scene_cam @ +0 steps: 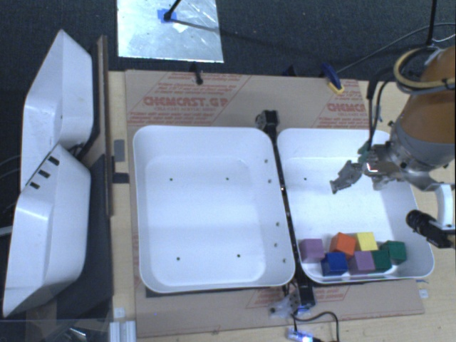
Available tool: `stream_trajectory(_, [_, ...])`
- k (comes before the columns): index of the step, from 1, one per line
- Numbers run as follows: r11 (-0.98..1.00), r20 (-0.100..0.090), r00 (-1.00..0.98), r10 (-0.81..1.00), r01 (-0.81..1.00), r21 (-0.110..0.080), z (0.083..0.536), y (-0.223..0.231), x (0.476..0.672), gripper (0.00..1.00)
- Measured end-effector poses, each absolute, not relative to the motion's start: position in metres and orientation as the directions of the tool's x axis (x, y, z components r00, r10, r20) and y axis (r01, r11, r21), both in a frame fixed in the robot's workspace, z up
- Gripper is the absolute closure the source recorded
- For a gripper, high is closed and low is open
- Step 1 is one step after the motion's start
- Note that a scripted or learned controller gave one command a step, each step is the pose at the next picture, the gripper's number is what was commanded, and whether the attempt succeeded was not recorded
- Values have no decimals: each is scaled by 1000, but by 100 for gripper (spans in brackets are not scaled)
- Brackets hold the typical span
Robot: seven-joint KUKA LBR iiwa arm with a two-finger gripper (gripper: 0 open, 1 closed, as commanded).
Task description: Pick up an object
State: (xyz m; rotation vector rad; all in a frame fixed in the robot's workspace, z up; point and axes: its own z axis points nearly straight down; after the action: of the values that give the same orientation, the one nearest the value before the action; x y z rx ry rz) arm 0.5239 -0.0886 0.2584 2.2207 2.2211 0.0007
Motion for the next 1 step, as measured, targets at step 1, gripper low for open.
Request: stream_trajectory(1, [3,-1,-3,1000,1000,5,297,-71,603,0])
